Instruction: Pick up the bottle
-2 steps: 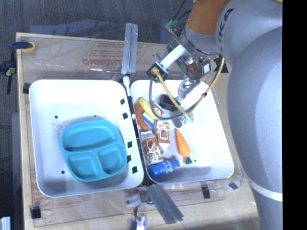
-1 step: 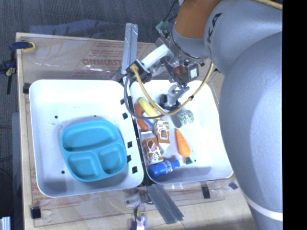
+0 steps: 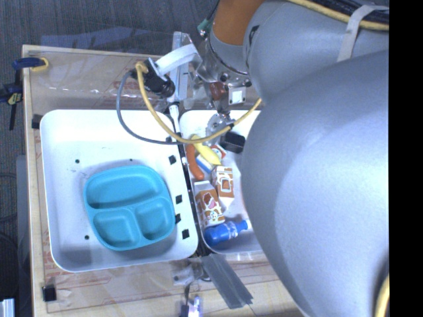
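Observation:
The bottle (image 3: 225, 231) is blue with a blue cap and lies on its side at the near end of the right bin (image 3: 198, 121). My gripper (image 3: 221, 119) hangs over the far end of that bin, well away from the bottle, under the orange-banded wrist. The big grey arm hides most of the right bin.
Between gripper and bottle lie an orange and yellow item (image 3: 206, 156) and two small printed cartons (image 3: 225, 180) (image 3: 210, 207). A blue divided plate (image 3: 129, 207) sits in the left bin (image 3: 59, 144). Yellow and black cables (image 3: 142, 104) loop over the bins' far edge.

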Controlling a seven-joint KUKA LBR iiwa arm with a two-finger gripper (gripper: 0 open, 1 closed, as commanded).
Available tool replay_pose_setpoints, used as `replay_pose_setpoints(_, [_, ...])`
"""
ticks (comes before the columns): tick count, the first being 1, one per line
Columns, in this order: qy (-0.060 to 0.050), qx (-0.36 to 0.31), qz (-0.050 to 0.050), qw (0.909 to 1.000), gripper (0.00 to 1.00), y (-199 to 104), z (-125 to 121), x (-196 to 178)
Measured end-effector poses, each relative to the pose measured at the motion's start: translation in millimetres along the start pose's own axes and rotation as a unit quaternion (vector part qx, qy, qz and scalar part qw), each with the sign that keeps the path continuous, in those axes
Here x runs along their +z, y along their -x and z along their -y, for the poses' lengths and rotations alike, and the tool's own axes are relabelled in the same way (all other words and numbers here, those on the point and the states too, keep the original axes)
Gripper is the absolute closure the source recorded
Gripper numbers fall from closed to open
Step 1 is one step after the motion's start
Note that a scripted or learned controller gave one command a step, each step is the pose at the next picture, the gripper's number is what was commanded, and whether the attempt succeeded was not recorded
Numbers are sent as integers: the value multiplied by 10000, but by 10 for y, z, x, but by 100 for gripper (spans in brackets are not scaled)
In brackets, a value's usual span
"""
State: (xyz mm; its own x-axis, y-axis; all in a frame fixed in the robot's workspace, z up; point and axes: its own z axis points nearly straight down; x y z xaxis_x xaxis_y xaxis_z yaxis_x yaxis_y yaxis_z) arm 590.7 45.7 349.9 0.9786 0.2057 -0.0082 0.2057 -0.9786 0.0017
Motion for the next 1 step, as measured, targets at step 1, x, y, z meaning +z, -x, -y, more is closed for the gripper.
replay_pose_setpoints(1, [24, -34, 29, 10000, 100, -13, 6, -71])
